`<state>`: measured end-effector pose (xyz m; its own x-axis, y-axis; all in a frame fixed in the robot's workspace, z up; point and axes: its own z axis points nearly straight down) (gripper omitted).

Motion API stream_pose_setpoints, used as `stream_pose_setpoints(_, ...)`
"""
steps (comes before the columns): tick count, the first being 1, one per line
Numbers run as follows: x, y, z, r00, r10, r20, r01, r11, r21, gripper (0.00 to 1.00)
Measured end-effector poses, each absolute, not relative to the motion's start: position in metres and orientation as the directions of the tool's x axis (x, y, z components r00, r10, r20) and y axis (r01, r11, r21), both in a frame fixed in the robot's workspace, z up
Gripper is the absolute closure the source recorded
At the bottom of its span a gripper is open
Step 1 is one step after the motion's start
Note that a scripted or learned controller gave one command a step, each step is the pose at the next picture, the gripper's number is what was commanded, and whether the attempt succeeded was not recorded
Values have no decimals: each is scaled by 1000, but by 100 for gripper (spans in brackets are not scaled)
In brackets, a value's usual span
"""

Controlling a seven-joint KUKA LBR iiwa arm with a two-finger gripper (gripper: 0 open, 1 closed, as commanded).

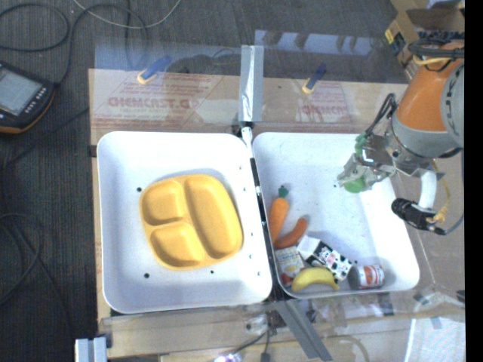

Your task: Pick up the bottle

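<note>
My gripper (356, 176) hangs over the right bin (392, 236), near its upper right part, reaching in from the right. A small pale bottle with a green end (352, 184) shows between the fingertips, and the fingers look shut on it. The bottle seems lifted off the bin floor, though its body is partly hidden by the fingers.
An orange carrot (279, 210), a sausage (293, 232), a banana (313, 279), a black-and-white box (329, 256), a small cup (287, 261) and a can (367, 275) crowd the right bin's lower left. A yellow divided plate (192, 219) lies in the left bin (121, 262).
</note>
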<state>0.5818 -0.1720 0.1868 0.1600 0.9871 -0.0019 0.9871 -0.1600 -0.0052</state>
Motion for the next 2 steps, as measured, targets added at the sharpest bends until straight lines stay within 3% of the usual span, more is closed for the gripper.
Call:
stream_pose_setpoints(1, 582, -172, 187, 160, 987, -2, 987, -160, -5, 0)
stream_pose_setpoints(2, 603, -161, 93, 320, 947, -5, 947, -320, -4, 0)
